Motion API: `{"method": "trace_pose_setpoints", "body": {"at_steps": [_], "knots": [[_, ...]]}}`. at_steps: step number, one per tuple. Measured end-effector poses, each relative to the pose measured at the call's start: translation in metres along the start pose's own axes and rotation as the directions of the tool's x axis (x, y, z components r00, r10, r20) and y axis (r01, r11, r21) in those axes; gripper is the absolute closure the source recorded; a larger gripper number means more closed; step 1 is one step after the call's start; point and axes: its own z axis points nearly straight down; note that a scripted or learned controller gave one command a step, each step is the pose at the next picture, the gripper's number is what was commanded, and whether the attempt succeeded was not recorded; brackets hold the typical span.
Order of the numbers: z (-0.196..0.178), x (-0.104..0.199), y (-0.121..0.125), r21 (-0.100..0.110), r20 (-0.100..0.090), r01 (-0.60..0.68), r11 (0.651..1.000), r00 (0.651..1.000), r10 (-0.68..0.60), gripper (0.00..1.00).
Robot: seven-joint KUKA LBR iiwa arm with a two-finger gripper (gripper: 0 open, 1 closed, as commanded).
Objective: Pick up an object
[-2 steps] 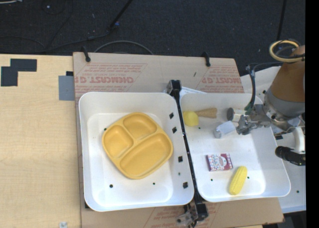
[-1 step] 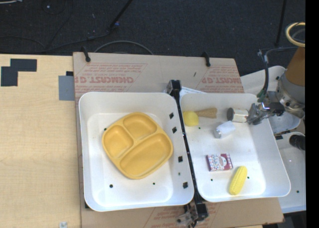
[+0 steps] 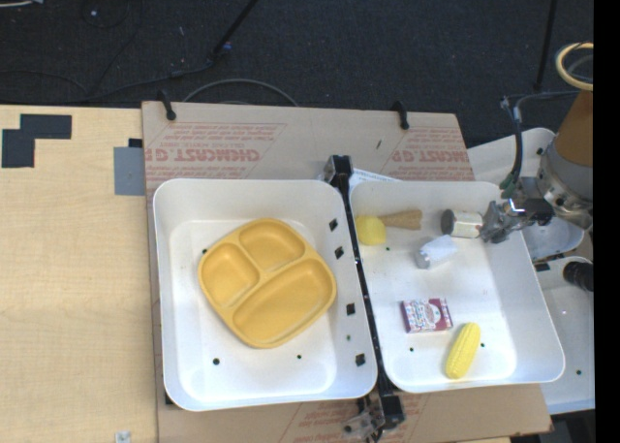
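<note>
The right bin [image 3: 538,334] holds several small objects. A yellow corn cob [image 3: 463,350] lies near its front, with a pink and white packet [image 3: 426,315] just behind it. A grey-white lump [image 3: 436,252] sits mid-bin. At the back are a yellow round piece [image 3: 369,230], a tan cone-shaped piece [image 3: 402,220] and a small grey and white cylinder [image 3: 463,225]. My gripper [image 3: 504,218] hangs over the bin's right back rim, just right of the cylinder, with nothing seen in it.
The left bin [image 3: 174,315] holds a yellow divided plate [image 3: 267,281]. A black divider [image 3: 354,276] with clips runs between the bins. The arm's orange band [image 3: 578,131] and cables crowd the right edge. Cardboard lies under both bins.
</note>
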Motion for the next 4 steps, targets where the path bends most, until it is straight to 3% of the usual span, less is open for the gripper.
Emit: {"method": "trace_pose_setpoints", "body": {"at_steps": [4], "knots": [[0.024, 0.197, -0.037, 0.005, -0.002, 0.001, 1.0, 1.0, -0.001, 1.0]]}}
